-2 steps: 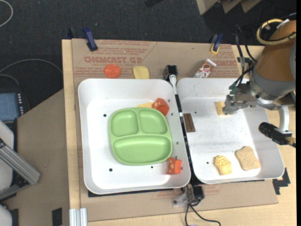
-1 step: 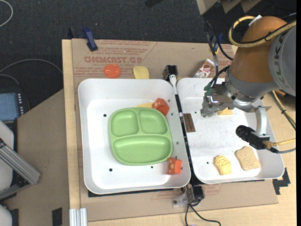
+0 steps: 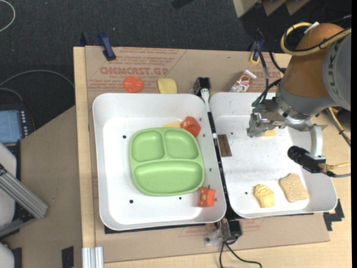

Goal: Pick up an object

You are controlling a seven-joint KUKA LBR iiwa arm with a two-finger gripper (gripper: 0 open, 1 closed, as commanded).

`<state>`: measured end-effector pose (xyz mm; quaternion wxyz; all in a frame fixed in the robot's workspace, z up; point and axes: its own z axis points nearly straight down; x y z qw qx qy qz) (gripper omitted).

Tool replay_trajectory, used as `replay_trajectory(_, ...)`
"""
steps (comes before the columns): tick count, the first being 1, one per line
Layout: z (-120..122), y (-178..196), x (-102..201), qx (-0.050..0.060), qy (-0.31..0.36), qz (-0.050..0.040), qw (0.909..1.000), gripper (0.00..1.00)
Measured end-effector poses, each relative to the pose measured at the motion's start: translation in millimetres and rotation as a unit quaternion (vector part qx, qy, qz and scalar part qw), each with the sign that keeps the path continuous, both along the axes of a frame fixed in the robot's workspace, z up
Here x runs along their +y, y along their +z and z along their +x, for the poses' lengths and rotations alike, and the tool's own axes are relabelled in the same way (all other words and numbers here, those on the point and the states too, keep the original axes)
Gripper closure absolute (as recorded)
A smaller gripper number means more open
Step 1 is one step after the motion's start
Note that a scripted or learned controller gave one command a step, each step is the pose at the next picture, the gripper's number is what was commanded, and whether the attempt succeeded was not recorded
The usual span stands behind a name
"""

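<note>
My gripper [image 3: 257,128] hangs low over the upper middle of the right bin [image 3: 240,172]. A small pale yellow piece [image 3: 270,132] lies just to its right, partly hidden by the wrist. A yellow ridged toy [image 3: 264,195] and a tan bread slice [image 3: 293,187] lie near the bin's front. In the left bin [image 3: 109,149] sits a green divided plate [image 3: 166,161], with a red-orange toy [image 3: 191,125] at its upper right corner and a small red block [image 3: 206,197] at its lower right.
An orange disc [image 3: 133,84], a pale yellow piece [image 3: 167,86] and a small red-and-white packet [image 3: 242,82] lie on the cardboard behind the bins. A black clamp [image 3: 202,86] sits at the divider's far end. A black cylinder [image 3: 303,158] juts from the arm over the right bin.
</note>
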<state>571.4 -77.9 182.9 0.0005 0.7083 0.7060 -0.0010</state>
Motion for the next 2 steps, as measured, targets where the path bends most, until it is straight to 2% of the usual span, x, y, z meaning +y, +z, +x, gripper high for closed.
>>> replay_trajectory(1, -0.2, 1.8, 1.9, -0.001, 0.001, 0.0007, 1.0, 0.0)
replay_trajectory(2, 70.2, -15.5, -37.6, -0.003, 0.002, -0.0007, 1.0, 0.0)
